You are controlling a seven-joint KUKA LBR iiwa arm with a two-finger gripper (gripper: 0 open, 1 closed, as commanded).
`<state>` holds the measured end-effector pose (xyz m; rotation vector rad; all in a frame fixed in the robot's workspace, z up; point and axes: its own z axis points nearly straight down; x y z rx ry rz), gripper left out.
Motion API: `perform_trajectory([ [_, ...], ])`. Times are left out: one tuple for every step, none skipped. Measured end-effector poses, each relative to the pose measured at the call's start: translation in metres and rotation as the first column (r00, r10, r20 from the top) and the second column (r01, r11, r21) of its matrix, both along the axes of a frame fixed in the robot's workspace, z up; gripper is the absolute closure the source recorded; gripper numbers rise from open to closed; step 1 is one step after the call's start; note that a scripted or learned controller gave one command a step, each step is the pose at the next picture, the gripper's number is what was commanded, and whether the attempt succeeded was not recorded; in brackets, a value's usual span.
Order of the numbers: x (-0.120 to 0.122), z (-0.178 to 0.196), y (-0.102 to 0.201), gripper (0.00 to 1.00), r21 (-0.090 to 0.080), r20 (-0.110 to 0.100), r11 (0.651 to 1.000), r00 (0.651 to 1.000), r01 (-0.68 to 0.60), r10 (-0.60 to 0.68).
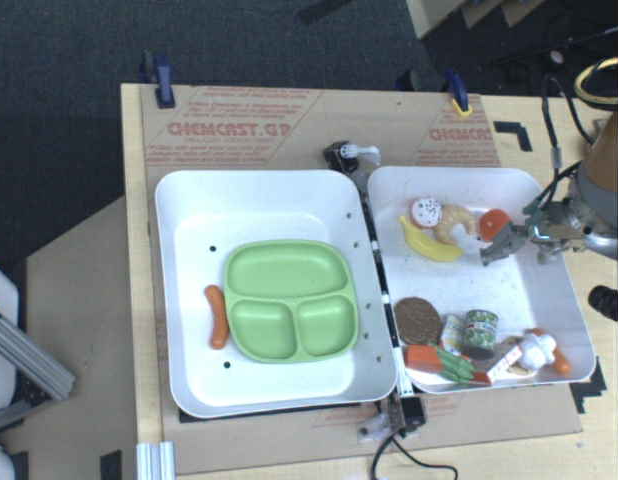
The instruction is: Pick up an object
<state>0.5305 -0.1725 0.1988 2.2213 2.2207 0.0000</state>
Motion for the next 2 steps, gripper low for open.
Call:
perform_trajectory([
  [0.083, -0.009, -0.051, 0.0, -0.004, 0.006, 1.0, 1.0, -0.002, 0.002],
  [0.104, -0.121, -0.036, 0.0, 0.004, -0.007, 1.0, 1.0, -0.002, 0.002],
])
